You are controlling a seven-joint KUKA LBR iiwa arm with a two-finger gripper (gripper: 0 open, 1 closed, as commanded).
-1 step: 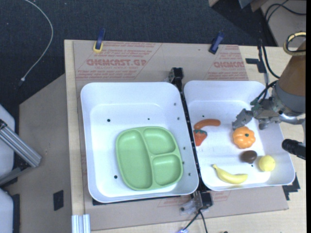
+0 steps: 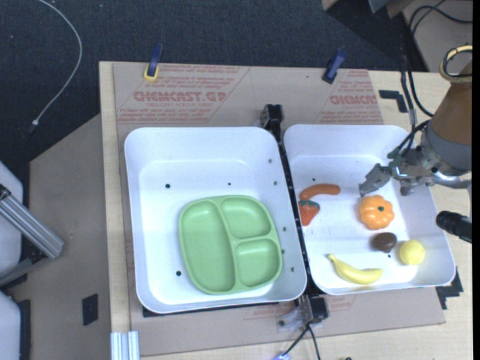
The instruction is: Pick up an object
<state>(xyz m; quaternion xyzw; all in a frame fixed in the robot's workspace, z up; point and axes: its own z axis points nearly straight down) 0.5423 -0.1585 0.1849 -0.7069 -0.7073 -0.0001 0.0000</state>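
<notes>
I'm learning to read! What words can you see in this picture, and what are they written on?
"CHEMCAST GP": red letters, on the brown board behind the left bin.
The same red print shows on the board behind the right bin; it is cut off and too blurred to read.
Smaller red lines around both prints: too small to read.
No words on the bins, the green tray or the toy food.

Green divided plate [image 2: 227,243] in left bin [image 2: 142,201]; blue clamps [image 2: 334,64] on bench board [image 2: 225,88].

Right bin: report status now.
Tool open, above the small orange pumpkin, holding nothing. Yellow banana, round yellow lemon lie apart. Nothing blocking.
</notes>
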